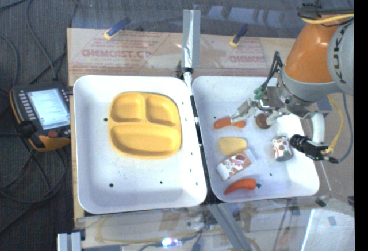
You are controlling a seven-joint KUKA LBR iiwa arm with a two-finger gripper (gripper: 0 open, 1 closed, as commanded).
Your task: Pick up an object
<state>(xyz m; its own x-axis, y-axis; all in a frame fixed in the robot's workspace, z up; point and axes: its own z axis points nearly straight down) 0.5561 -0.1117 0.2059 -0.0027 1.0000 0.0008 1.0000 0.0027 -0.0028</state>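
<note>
The right white bin (299,184) holds several small items. An orange carrot (229,123) lies near its middle left, with a pale yellow wedge (232,144) just below it. Further down are a red-and-white packet (235,165) and a red chili (240,185). A small brown round piece (263,122) and a little printed carton (280,148) lie to the right. My gripper (251,119) hangs over the bin between the carrot and the brown piece. It is open, one finger tip by the carrot's right end, and nothing is held.
The left white bin (92,186) holds a yellow divided tray (145,124). A metal post (190,37) stands behind the wall between the bins. A teach pendant (41,113) lies left of the bench. The arm's orange band (313,54) looms over the right bin's far corner.
</note>
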